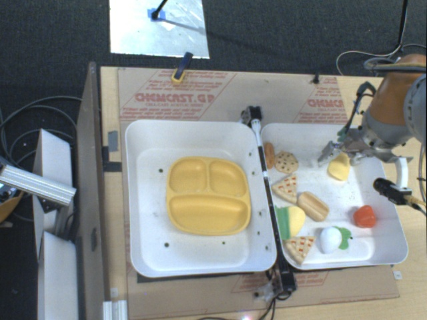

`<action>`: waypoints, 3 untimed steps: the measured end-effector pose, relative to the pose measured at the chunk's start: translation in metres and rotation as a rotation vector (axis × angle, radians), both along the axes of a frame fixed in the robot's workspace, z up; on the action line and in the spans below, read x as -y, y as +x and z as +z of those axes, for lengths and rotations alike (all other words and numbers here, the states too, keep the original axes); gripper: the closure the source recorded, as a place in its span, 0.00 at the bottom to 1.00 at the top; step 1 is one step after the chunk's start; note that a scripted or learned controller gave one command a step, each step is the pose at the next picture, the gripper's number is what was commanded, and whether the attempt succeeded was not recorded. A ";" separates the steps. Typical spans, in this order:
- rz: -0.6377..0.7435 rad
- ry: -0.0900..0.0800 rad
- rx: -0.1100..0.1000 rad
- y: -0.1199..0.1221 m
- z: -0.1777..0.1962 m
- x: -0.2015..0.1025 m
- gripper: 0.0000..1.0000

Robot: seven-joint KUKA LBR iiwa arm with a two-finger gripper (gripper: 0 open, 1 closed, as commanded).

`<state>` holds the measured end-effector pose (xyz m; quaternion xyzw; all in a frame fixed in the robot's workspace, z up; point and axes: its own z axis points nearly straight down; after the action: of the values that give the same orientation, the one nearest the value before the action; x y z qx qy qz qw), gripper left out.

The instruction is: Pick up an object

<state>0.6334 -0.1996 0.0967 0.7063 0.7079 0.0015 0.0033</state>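
Nearby, the fingers (341, 153) crowd a yellow piece (339, 169).

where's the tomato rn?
The red tomato lies in the right bin, near its right wall, right of the hot dog and above-right of the white egg.

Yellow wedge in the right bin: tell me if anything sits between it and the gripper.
Nothing visible does. The gripper is right at the upper edge of the yellow wedge, with no other item between them. The cookie lies off to the wedge's left, the tomato below it; both stand apart.
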 end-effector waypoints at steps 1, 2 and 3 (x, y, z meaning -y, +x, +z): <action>0.001 -0.001 0.004 0.001 0.012 0.000 1.00; 0.001 -0.001 0.003 0.001 0.011 0.000 0.00; -0.002 0.001 -0.005 -0.010 0.012 0.007 0.00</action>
<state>0.6234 -0.2068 0.1091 0.7070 0.7072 0.0001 0.0009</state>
